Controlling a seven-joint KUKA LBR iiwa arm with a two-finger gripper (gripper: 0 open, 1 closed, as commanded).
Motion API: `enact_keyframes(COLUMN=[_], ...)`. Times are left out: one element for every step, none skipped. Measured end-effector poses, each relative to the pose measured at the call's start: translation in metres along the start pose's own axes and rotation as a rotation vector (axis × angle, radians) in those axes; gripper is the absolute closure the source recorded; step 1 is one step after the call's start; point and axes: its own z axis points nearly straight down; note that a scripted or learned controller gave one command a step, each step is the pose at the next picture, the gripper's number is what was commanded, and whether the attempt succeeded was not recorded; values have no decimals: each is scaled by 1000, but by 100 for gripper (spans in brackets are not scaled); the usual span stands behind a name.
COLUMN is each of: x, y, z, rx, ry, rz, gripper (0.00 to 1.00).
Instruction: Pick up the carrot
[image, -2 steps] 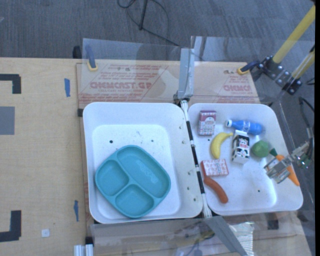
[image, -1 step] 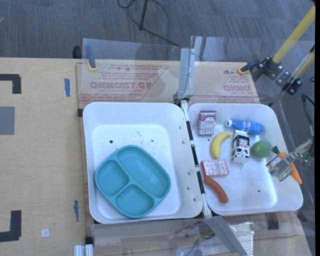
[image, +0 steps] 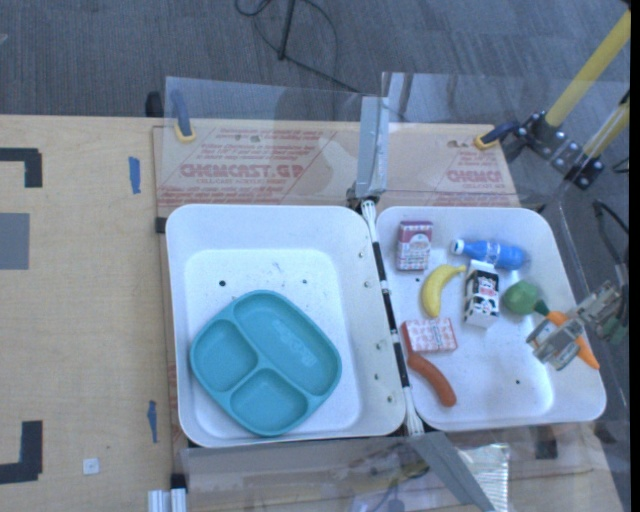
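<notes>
Claw (image: 556, 343) over the carrot (image: 577, 340), right bin's (image: 575, 405) right edge.
Translucent, metallic claw overlaps the slim orange carrot; whether it grips, I cannot tell.

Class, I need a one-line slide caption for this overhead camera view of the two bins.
Gripper over the carrot at the right bin's edge; a teal plate fills the left bin.

Hidden and cut off, right bin

Carrot (image: 580, 340) mostly covered by gripper (image: 562, 340); only orange ends show. Finger state unreadable. Arm cut by right edge. Carton (image: 482, 293) print too small to read.
</notes>
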Motion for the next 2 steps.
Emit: enact_keyframes(x=[-2,-3], y=[0,1], z=[-10,-21], rx=[-3,-6], ry=[-4,-9], rz=[2,3], gripper=[100,100])
